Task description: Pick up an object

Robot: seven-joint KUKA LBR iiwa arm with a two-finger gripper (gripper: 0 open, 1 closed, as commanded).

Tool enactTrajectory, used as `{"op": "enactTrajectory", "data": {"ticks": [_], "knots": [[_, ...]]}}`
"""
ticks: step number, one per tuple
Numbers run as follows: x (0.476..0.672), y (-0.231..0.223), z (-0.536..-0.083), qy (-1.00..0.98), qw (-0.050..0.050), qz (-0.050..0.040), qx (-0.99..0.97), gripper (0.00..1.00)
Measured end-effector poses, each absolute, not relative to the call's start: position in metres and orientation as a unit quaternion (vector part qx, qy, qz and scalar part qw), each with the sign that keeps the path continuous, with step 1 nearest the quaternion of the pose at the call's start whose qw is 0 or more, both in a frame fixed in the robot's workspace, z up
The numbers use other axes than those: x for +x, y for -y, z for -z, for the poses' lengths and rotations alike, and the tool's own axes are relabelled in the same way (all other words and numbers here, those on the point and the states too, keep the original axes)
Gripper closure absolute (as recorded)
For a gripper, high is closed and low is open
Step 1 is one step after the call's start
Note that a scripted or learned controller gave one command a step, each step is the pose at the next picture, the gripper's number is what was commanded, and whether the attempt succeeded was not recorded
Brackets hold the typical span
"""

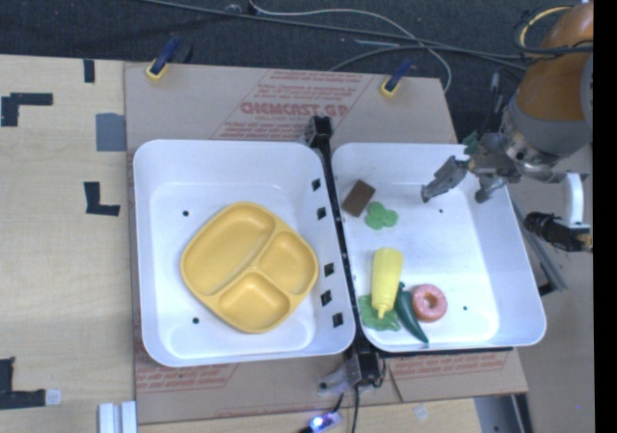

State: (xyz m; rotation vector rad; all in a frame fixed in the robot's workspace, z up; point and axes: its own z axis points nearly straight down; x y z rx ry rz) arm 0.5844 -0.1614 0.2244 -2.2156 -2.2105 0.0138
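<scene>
In the right bin lie several small toy foods. A yellow corn cob lies lengthwise toward the near end of that bin, its lower end on a green leafy piece. Just to the right of the cob, touching or nearly touching it, lies a pink-frosted doughnut, and a dark green pepper-like piece runs slantwise between the cob's foot and the doughnut. Beyond the cob, toward the far end of the bin, sits a small green clover-shaped piece, and just beyond that, close to the divide between the bins, a brown block lies tilted.

The gripper hangs over the far right part of the right bin, well apart from the cob and to the right of the brown block. Its two dark fingers are spread apart, one pointing down-left toward the bin floor and the other nearer the bin's right wall, and there is nothing between them. The grey arm with its orange band comes in from beyond the bin's right edge.

The left bin, well to the left of the cob, holds a yellow three-compartment plate, lying flat and turned at a slant. Both bins rest on a cardboard sheet held by blue-and-yellow clamps at its far edge.
</scene>
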Motion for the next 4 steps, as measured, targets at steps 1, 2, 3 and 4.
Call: {"op": "enactTrajectory", "data": {"ticks": [1, 2, 3, 4], "knots": [[0.587, 0.161, -0.232, 0.708, 0.001, -0.0007, -0.707, 0.0], [0.583, 0.153, -0.185, 0.707, 0.002, -0.0022, -0.707, 0.0], [0.587, 0.146, -0.125, 0.708, 0.002, -0.0024, -0.706, 0.0], [0.587, 0.145, -0.083, 0.708, -0.001, -0.0012, -0.707, 0.0]]}}
